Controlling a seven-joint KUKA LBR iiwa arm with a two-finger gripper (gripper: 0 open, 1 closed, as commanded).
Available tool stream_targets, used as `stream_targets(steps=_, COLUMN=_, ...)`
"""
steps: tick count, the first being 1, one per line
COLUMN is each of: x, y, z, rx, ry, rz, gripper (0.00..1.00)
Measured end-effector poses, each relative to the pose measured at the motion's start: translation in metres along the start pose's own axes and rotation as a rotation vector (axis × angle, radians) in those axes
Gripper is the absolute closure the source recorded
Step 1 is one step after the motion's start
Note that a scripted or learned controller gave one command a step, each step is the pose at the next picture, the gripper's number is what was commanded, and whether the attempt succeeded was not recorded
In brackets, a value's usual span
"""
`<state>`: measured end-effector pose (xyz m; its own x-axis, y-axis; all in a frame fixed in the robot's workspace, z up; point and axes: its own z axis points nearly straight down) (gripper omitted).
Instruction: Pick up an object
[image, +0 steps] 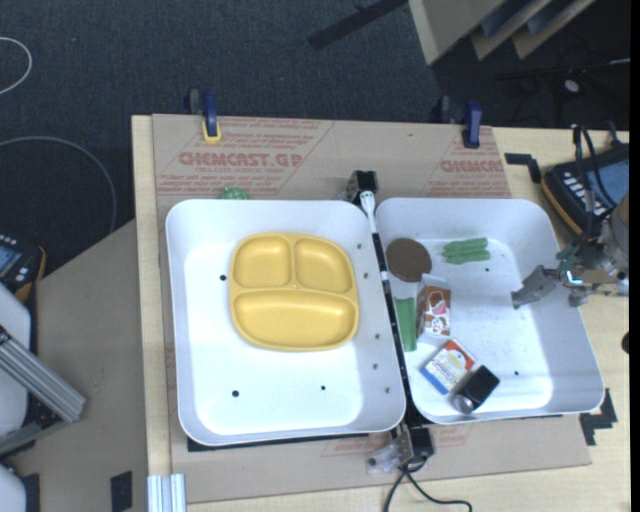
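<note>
Camera view: gripper (533, 288) hangs over the right bin (520, 215), fingers slightly apart, clasping nothing; brown disc (407, 258), green piece (465, 250) and packets (433, 310) lie across that bin, none lifted, so picking remains

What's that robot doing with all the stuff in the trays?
A robot arm reaches in from the right, and its gripper hangs over the right bin, holding nothing. It is meant to pick up an object. The things lie along that bin's left side: a brown disc, a green piece, a green tube, a small packet, a colourful card and a black block. The left bin holds a yellow divided plate.
</note>
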<state>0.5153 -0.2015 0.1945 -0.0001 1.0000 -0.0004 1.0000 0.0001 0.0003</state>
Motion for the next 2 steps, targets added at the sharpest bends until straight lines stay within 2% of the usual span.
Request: stream_targets(steps=2, x=0.155, y=-0.034, z=-0.185, rx=-0.013, ry=0.002, rz=-0.010, gripper=0.00)
